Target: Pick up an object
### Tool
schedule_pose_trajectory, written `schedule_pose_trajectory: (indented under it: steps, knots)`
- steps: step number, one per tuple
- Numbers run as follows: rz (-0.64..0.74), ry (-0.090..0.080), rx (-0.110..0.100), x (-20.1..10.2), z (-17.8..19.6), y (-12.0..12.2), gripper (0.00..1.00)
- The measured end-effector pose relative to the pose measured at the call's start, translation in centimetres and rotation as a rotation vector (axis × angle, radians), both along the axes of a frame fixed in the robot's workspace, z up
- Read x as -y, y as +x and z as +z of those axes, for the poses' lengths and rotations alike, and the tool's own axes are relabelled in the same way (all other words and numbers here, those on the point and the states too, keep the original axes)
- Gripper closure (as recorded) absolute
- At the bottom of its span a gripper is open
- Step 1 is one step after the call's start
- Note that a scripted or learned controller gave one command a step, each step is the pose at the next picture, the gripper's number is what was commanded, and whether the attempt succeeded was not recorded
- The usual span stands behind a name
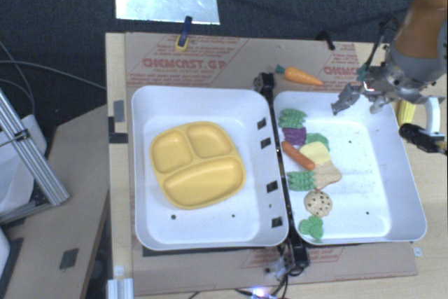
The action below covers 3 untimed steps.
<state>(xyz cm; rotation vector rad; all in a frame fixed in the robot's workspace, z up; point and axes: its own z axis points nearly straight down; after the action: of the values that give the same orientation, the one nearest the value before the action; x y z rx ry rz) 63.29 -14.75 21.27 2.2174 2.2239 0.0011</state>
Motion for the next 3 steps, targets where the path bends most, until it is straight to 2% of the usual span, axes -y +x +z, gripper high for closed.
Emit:
schedule_pose_trajectory:
  steps: [1,2,3]
  knots:
    - [-0.011,0.006,-0.022,2.6,-12.0,-15.6,0.00]
    - [-0.002,-0.003,0.003,6.1,-12.8,-11.4,0.00]
    - [0.010,0.005,0.001,-4.1,-12.9,-9.9,0.00]
